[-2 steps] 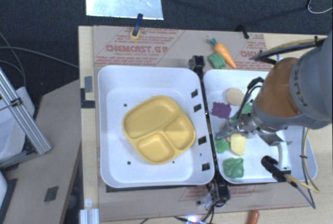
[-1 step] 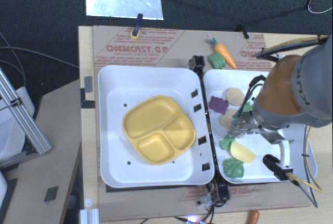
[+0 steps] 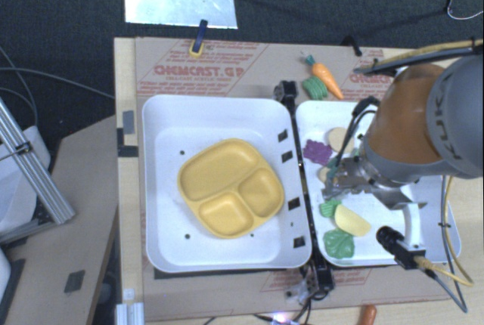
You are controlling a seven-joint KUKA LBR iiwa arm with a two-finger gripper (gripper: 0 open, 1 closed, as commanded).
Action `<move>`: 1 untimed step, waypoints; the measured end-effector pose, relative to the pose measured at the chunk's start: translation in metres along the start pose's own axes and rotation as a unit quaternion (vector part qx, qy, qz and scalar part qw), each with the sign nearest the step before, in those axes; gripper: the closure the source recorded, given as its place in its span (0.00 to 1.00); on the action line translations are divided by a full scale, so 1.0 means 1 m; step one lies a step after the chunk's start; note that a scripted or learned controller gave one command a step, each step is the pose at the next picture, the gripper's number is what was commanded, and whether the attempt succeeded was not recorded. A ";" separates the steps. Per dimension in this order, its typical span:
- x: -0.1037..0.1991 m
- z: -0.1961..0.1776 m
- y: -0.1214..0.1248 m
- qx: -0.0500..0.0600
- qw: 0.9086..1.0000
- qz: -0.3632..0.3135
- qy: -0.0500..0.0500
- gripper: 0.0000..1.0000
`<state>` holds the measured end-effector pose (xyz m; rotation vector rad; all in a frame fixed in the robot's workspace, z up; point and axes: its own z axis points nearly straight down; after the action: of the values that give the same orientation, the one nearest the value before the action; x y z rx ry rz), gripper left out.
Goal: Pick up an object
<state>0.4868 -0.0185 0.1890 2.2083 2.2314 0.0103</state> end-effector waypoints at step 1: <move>-0.004 -0.006 0.001 0.001 1.000 0.002 -0.001 1.00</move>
<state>0.4882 -0.0225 0.1952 2.2128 2.2260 0.0060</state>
